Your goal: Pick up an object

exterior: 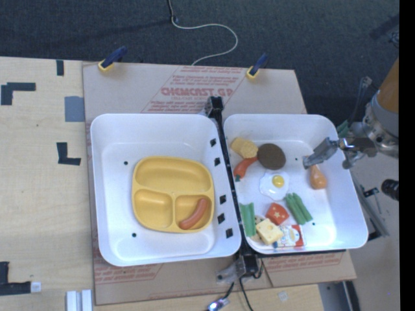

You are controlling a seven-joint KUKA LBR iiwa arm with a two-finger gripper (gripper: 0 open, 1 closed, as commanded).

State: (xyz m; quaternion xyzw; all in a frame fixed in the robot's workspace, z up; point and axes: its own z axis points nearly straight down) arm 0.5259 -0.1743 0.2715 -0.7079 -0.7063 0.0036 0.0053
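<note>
On the bench [39, 173] sit 2 shallow white bins side by side on a sheet of cardboard [194, 89] held by 2 blue-and-yellow clamps at its far edge. The left bin [110, 135] holds a yellow divided tray [162, 183], and a sausage [195, 213] lies in the tray's lower right compartment.

The right bin [337, 219] carries the toy food. Near its divider side are a ridged yellow piece [244, 148], a dark brown patty [271, 155] just beside it, and a small red-orange piece [243, 168] below those. A fried egg [274, 184] lies in the middle. Lower down are a green strip [248, 219], a red piece [277, 213], a green bean pod [299, 208], a cheese wedge [268, 231] and a small printed packet [292, 237].

The arm reaches in from the right, and its gripper [334, 153] hangs over the right bin's far right side. I cannot tell how the gripper is set from here. A small orange piece [317, 178] lies on the bin floor just below the gripper, not held.
</note>
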